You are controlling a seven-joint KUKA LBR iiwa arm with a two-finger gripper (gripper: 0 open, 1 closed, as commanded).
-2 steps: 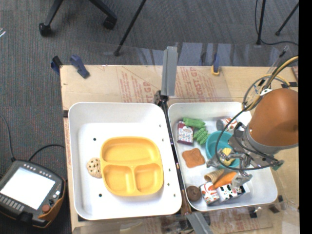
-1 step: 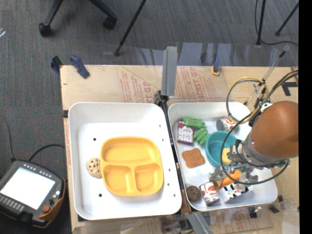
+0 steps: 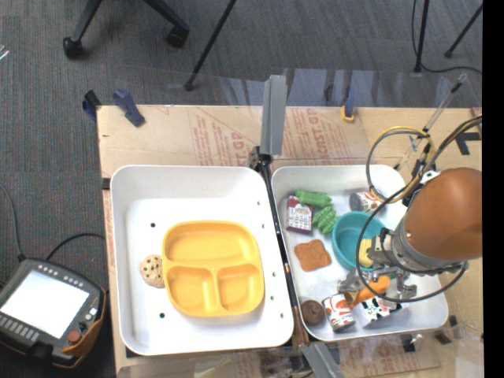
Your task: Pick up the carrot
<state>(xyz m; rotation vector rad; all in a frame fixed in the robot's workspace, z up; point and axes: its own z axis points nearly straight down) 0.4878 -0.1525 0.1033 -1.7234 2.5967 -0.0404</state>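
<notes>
The carrot is a small orange piece low in the right bin, partly covered by the arm. My gripper hangs right over it, under the grey wrist with its orange band. The wrist and its cables hide how the gripper sits on the carrot. The carrot lies between a red can and a black-and-white carton.
The right bin also holds a teal bowl, a brown toast slice, green pods, a purple carton, a silver can and a dark round cookie. In the left bin lie a yellow divided plate and a cookie.
</notes>
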